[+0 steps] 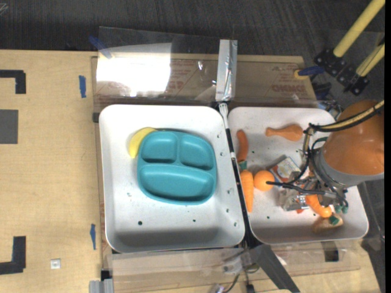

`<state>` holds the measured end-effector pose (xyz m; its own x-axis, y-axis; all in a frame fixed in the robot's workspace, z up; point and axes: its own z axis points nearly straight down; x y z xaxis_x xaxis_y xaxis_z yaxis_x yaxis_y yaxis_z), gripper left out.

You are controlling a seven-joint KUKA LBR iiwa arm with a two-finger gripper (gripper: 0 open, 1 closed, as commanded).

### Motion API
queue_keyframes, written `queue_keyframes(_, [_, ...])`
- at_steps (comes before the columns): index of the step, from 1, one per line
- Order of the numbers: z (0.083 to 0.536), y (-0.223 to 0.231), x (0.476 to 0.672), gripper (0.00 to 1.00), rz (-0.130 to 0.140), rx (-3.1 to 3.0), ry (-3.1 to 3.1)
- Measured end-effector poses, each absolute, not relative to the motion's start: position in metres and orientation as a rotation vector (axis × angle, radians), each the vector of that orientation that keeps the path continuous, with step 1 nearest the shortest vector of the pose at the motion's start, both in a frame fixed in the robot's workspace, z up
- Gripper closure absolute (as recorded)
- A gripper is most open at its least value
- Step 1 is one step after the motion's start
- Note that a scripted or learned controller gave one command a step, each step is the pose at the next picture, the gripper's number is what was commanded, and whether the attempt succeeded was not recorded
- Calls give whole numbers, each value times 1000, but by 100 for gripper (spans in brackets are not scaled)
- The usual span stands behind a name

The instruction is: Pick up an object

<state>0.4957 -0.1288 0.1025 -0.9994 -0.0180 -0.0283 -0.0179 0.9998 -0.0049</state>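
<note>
My gripper (297, 195) is low in the right bin (269, 224), under the orange band (357, 145) of the arm, among a clutter of small toy foods. Just left of it lie an orange ball (264, 180) and a carrot (247, 189). A small orange piece with a green tip (324, 210) sits at its right side, and a tan piece (320, 226) lies nearer the front rim. A drumstick-shaped toy (285, 131) and a reddish sausage (242, 144) lie farther back. The gripper's tip is hidden by cables and wrist hardware.
The left bin (122, 218) holds a teal divided plate (177, 165) with a yellow object (138, 140) poking out at its back left. A taped divider (226, 72) and clear sheet stand behind the bins. Yellow-handled tools (360, 23) are at the upper right.
</note>
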Motion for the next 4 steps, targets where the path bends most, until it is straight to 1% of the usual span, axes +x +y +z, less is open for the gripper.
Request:
queue_keyframes(1, [102, -129, 495, 0, -7, -28, 3115])
queue_keyframes(2, [89, -123, 510, 0, -6, -168, 3128])
queue_keyframes(3, [89, -113, 559, 0, -3, -53, 3127])
queue_keyframes(4, [89, -114, 542, 0, 0, 2, 3128])
